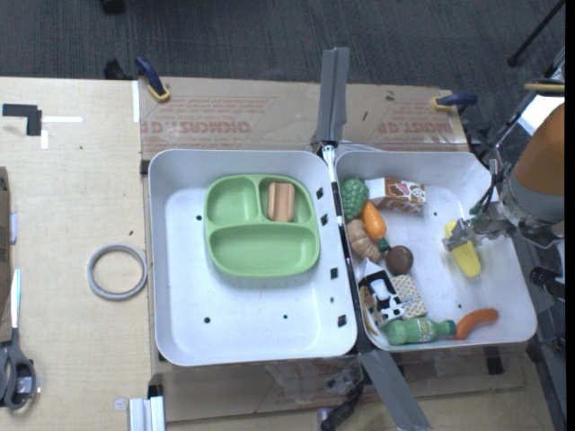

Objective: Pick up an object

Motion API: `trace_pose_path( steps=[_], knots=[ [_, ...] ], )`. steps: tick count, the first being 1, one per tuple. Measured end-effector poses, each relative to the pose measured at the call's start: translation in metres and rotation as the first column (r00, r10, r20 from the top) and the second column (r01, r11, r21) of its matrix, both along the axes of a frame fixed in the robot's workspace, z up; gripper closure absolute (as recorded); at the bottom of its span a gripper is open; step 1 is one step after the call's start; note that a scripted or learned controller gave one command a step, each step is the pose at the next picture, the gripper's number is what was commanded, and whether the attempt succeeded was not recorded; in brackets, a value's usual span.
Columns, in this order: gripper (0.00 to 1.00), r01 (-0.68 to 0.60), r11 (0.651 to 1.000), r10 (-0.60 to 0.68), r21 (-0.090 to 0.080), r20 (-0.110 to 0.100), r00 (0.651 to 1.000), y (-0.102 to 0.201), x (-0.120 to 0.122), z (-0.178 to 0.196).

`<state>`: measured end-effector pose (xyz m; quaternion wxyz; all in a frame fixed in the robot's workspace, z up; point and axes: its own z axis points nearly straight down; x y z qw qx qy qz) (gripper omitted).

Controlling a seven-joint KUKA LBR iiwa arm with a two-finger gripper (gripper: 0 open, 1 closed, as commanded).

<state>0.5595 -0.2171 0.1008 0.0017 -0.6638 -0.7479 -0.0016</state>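
The green bottle (419, 331) lies along the near wall of the right bin (503, 326), nearest the camera, with an orange sausage (476, 322) just to its right and a black-and-white patterned packet (393, 298) touching it from above; a brown ball (399, 259), a carrot (374, 220), a dark green vegetable (353, 195) and a small printed carton (402, 194) crowd the bin's left wall. The gripper (461, 235) sits low over the right half of this bin, directly against the upper end of a yellow corn piece (466, 258), which lies apart from the clutter on bare floor; whether the grip is released or clenched cannot be told from this angle, and nothing is visibly held.

The corn is judged the target of the step in hand. To do it well: centre the tool over the corn's short axis; descend until the tips straddle it close to the floor; close fully before lifting; raise straight up, since the rounded body may roll or slip sideways.

The left bin (180, 321) holds a green divided tray (260, 250) bearing a sausage-like piece (281, 201); a tape ring (118, 271) lies on the bench.
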Motion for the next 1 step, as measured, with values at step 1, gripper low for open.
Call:
trace_pose_path(
  steps=[1],
  knots=[
    [1.00,0.209,0.978,-0.209,-0.006,0.000,0.978,0.0551,0.0358,0.0908]
  ],
)
